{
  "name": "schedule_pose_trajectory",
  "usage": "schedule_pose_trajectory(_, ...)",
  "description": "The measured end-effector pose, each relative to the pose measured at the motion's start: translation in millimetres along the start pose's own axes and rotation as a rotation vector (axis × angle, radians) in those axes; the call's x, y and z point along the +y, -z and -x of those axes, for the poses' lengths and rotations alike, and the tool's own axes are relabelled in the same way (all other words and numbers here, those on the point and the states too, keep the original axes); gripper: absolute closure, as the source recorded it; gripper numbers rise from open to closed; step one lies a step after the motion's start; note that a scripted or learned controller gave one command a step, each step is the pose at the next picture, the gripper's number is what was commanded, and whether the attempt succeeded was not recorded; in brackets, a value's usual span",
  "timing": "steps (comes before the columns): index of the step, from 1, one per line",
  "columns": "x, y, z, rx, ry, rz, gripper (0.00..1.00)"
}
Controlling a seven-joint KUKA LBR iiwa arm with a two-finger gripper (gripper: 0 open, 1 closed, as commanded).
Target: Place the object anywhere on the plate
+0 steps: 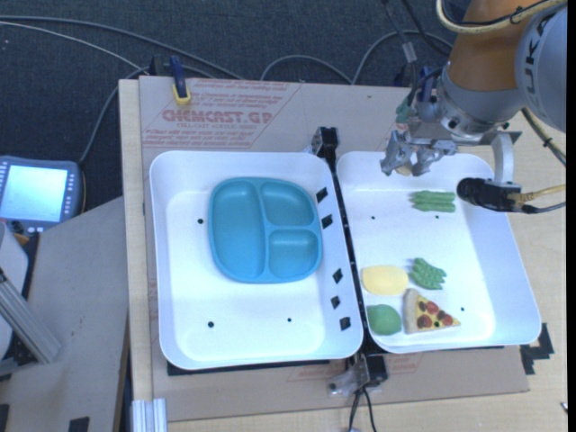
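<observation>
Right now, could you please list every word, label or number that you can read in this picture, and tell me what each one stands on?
"CHEMCAST GP": large red print on the brown board behind the two bins; the last letters are unsure.
Smaller red lines above and below it on the same board: too blurred to read.
Glowing screen of the handheld pendant at the left: nothing legible.
Blue plate, toy foods and tool: no text that I can see.

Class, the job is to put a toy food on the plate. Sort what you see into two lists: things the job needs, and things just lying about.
Belongs to the job:
blue plate
pincer
toy foods that could be chosen: green beans, yellow piece, leafy green piece, pizza slice, round green piece

Just lying about:
cardboard sheet
handheld screen
cables
</observation>
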State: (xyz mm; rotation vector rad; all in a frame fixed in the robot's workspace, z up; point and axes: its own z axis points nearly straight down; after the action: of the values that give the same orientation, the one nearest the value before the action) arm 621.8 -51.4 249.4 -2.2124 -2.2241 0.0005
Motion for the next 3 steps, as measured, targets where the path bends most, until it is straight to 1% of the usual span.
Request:
schedule_pose_trajectory(1,-23.4,2.5,-56.6,0.001,0.001,0.0,1.0)
schedule_pose_trajectory(2,-49.0,-15.1,-101.5,0.0,0.0,-0.003,1.0)
schedule_pose_trajectory(3,-74.1,-9.3,-147.6,0.0,0.001,-0.001,1.0)
